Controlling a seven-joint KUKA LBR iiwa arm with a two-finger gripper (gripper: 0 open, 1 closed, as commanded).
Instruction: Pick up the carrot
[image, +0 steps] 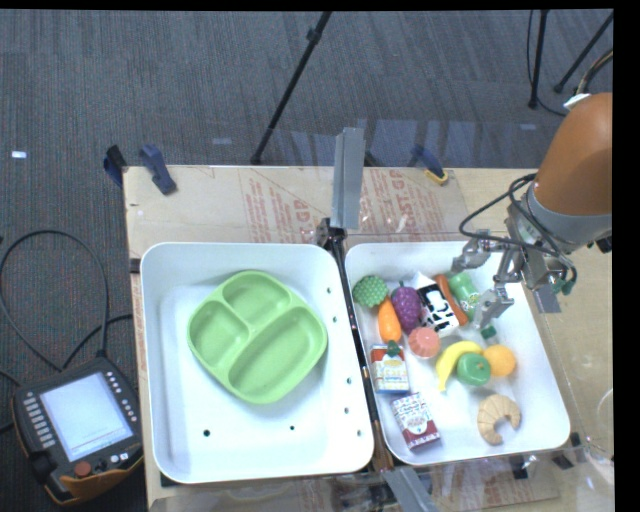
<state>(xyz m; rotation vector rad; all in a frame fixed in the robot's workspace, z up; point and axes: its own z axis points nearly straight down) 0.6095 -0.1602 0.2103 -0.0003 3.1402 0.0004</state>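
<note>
Grey carpet under a bench (230, 200) bearing two white bins. Left bin (160, 300): green divided plate (257, 335). Right bin (550, 400): toy food; gripper (482, 283) above, fingers spread, holding nothing. Carrot (389, 321) beside purple grapes (407, 305); probably light, rigid, smooth; best pinched mid-body.

Two bins side by side on worktop (240, 195). Left bin (165, 400) holds divided plate (258, 335). Right bin (545, 395) holds food items: carrot (389, 322) near left wall, grapes (407, 305) just right of it, banana (452, 361) mid-bin, croissant (499, 417) at front right. Gripper (490, 278) above right bin's rear right part.
</note>
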